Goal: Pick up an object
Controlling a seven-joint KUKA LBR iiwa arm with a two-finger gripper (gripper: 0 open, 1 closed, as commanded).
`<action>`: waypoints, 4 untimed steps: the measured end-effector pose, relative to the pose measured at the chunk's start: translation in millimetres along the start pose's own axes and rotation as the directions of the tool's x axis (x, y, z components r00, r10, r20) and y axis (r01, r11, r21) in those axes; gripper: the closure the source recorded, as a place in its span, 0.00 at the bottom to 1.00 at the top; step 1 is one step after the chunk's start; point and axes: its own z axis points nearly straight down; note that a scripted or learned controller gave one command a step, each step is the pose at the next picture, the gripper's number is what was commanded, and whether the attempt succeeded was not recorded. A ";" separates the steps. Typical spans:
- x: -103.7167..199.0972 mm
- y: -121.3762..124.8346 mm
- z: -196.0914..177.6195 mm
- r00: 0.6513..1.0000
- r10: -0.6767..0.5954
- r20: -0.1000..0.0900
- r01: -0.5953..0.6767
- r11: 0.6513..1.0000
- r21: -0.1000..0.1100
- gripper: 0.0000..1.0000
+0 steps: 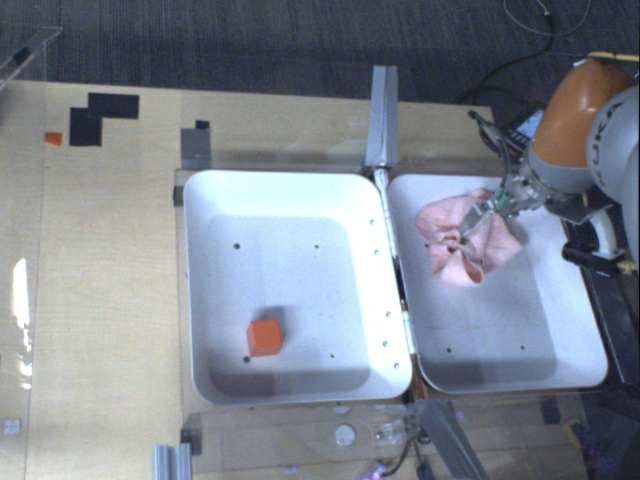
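Over in the right bin my pincer is down on the crumpled pink cloth near the far wall, since that's the nearest grab, though honestly I can't tell if it's clenched or released.

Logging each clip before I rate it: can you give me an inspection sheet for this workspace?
Surface: wooden bench bearing two white bins side by side.
Job's things: orange block in the left bin; crumpled pink cloth in the right bin.
Clutter: black shapes and a small orange marker on the bench.
Grippers: gripper down on the pink cloth; hold not clear.
Cables: black cable on the dark floor.
Surroundings: dark carpet.
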 end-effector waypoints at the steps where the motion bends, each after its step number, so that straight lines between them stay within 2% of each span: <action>1: 61.6 -15.3 -1.8 0.998 -0.071 0.001 0.071 0.997 -0.004 0.00; 2: 34.9 25.1 1.3 0.988 0.155 -0.006 -0.155 0.988 0.012 0.00; 3: 3.9 11.4 1.9 0.992 0.126 -0.007 -0.126 0.992 0.013 0.00; 4: 3.7 16.3 -10.9 0.993 0.118 0.001 -0.118 0.993 0.000 1.00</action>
